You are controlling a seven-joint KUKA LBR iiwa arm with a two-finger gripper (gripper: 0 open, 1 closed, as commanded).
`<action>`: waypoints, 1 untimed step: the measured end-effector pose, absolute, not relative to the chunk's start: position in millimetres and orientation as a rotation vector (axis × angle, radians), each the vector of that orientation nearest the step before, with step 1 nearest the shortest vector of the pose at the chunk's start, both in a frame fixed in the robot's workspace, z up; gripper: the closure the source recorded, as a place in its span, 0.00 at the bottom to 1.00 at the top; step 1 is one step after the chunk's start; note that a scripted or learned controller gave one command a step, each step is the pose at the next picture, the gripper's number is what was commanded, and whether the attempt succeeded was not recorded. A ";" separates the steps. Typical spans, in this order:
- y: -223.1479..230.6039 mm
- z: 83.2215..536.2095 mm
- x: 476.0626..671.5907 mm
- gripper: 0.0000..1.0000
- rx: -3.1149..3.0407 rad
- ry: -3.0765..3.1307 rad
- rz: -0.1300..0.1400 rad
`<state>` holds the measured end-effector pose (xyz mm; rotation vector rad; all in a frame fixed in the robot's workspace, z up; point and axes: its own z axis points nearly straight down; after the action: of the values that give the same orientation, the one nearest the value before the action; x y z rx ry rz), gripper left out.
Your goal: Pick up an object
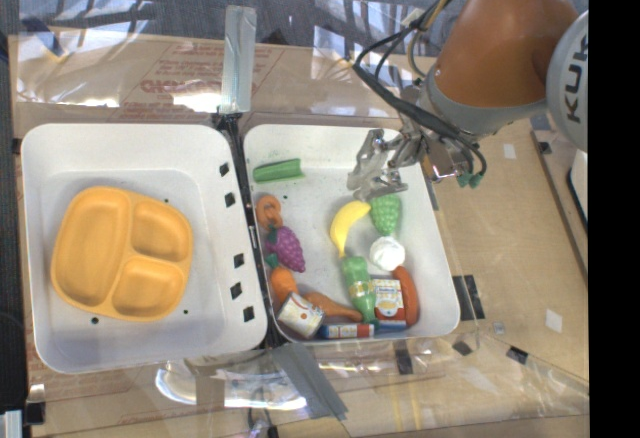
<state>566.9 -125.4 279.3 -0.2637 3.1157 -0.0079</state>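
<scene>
The right bin (420, 141) holds several toy foods. Among them are a green pod (277, 170), a yellow banana (346, 225), a green bumpy fruit (387, 214), a white round piece (386, 252) and purple grapes (289, 248). My gripper (376, 182) hangs over the upper right part of this bin, just above the banana and the green bumpy fruit. Nothing is visibly held in it. The orange wrist band (500, 31) sits above and to the right of it.
A yellow divided plate (122, 251) lies in the left bin (40, 156). Along the right bin's front lie a green bottle (357, 282), a red sauce bottle (397, 296), a small can (300, 314) and carrots (268, 211). Cables (385, 66) loop beside the wrist.
</scene>
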 end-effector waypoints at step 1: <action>-125.5 273.8 565.2 0.00 -0.263 3.126 -0.003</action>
<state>565.2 -125.5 273.8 -0.2631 3.1260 -0.0028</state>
